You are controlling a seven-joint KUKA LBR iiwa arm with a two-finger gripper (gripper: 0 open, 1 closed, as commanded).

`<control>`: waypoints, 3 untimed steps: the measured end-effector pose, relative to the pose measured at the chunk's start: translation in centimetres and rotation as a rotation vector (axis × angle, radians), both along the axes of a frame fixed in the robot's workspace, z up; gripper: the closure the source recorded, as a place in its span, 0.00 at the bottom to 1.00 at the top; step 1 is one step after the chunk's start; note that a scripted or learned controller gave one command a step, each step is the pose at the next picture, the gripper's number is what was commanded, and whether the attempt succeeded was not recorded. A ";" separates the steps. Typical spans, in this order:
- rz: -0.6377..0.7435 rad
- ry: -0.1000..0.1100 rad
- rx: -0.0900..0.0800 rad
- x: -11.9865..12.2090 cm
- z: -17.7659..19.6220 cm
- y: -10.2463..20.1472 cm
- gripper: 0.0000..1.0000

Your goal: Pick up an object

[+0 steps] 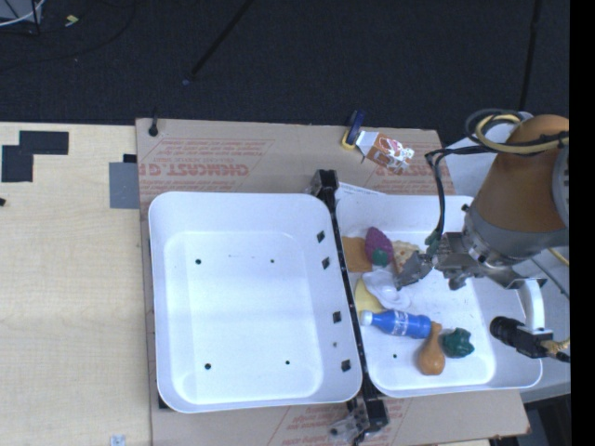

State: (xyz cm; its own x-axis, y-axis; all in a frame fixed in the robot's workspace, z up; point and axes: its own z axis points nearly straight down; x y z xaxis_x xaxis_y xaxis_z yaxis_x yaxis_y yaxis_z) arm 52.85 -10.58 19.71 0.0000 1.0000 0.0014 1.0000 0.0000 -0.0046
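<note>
We judge ourselves at the reach-in step: the gripper (406, 273) hangs low in the right bin (509, 375) over the white object (387, 291), finger state unclear, so next comes a clean closing.

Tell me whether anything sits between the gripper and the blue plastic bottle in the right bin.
Nothing visible blocks it. The gripper hangs over a white crumpled item, just above the blue plastic bottle lying in the right white bin; bare bin floor separates them.
</note>
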 end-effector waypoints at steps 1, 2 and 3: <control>0.004 -0.012 -0.006 10.0 -11.2 -1.3 0.00; 0.001 -0.019 -0.003 10.1 -9.2 -1.3 1.00; 0.007 -0.012 0.000 11.6 -0.4 4.7 1.00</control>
